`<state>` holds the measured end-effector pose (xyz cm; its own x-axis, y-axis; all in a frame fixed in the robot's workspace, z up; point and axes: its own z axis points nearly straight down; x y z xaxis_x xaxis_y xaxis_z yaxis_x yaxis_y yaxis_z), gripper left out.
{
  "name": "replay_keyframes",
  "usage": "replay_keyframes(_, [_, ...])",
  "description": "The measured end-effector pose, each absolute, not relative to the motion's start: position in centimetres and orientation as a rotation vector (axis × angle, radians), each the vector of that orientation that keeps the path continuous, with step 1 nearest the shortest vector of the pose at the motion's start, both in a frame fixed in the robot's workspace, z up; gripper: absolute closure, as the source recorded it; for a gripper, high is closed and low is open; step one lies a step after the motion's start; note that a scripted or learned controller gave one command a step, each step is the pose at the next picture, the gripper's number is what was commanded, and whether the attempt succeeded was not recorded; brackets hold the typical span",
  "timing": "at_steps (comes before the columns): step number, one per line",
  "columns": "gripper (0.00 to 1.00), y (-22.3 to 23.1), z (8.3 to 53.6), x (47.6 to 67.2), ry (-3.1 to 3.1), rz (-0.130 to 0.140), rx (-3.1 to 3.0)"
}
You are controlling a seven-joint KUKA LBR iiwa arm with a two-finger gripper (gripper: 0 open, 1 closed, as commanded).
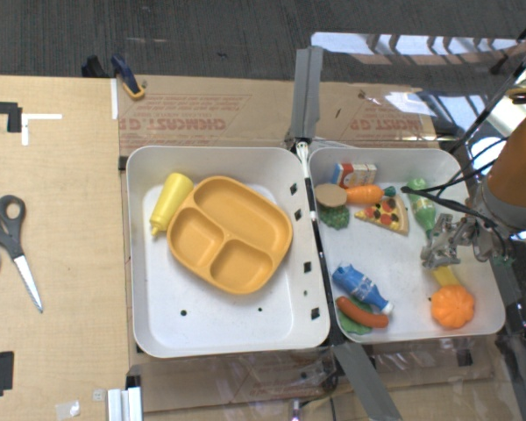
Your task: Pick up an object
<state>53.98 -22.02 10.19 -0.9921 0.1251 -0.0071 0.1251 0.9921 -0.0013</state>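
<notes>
White bins (pixel 140 261), claw (pixel 442 254) lowered rightward

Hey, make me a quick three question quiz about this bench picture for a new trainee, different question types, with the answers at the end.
1. True or false: the yellow divided plate lies in the left bin.
2. Which toy is nearest the gripper? A) orange fruit B) yellow bottle C) scissors
3. Fill in: the pizza slice lies in the ____ bin.

Key: 1 true; 2 A; 3 right.
</notes>
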Motion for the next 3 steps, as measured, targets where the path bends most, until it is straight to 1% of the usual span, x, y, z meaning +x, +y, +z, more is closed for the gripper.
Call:
replay_keyframes(1, [0.0,-22.0,10.2,54.0,3.129,-0.002,0.197])
replay_keyframes(2, [1.0,-21.9,11.1,54.2,3.125,-0.005,0.19])
replay_keyframes(3, [1.0,-19.8,9.4,62.6,3.078,-0.001,0.59])
